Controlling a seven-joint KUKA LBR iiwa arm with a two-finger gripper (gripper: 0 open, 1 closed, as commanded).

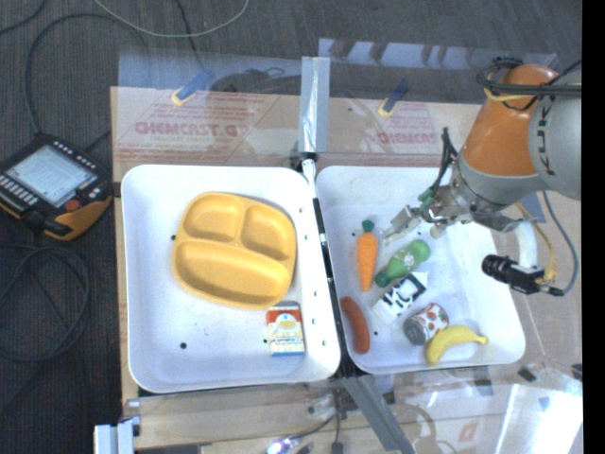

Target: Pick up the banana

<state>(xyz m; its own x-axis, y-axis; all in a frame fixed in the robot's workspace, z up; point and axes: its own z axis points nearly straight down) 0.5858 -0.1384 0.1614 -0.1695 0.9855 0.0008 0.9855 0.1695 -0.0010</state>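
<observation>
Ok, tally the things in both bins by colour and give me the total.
Yellow: 2, the divided plate and the banana
Orange: 1, the carrot
Green: 1, the bottle
Red-brown: 1, the sausage
Multicoloured: 2, the small box and the can
Total: 7

Two shallow white bins sit side by side on the bench. The left bin (142, 282) holds a yellow three-compartment plastic tray (234, 247) and a small red-and-white carton (285, 330). The right bin (492, 301) holds an orange carrot (367, 258), green bottle (403, 262), black-and-white packet (399, 292), red sausage (355, 323), small tin can (425, 323) and yellow banana (452, 341) near its front edge. The two-finger gripper (408, 218) hangs over the bin's upper middle, fingers spread, nothing between them, well apart from the banana.
</observation>
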